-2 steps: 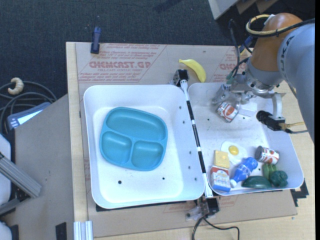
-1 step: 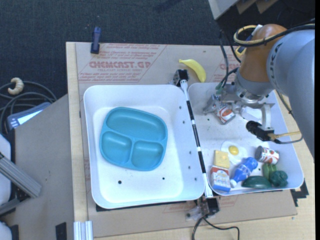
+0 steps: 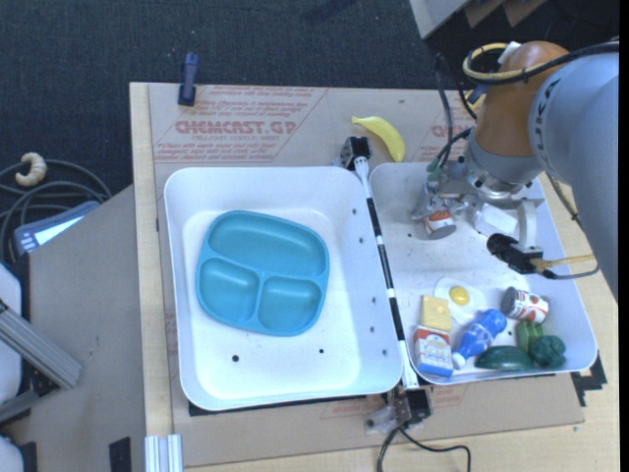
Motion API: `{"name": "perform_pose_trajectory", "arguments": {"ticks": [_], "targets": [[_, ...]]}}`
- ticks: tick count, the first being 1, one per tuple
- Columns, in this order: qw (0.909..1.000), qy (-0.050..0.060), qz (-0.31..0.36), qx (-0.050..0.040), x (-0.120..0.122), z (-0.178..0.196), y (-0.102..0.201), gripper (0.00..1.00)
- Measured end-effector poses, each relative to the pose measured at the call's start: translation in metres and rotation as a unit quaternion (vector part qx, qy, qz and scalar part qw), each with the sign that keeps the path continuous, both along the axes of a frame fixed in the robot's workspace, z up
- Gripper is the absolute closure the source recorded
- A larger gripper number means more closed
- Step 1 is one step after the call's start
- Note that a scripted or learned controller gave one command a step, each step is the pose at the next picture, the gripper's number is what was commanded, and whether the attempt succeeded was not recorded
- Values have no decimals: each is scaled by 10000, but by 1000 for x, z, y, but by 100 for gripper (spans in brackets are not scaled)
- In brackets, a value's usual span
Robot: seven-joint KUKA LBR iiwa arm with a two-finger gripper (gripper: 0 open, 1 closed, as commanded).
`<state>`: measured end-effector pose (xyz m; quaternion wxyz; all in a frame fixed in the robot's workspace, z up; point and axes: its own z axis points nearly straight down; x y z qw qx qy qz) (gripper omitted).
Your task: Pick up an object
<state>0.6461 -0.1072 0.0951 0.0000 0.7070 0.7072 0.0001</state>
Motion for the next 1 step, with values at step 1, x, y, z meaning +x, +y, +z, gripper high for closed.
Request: {"name": "perform_pose_trajectory", "arguments": {"ticks": [1], "targets": [[10000,-10,7,3,-8,91,76,100]]}}
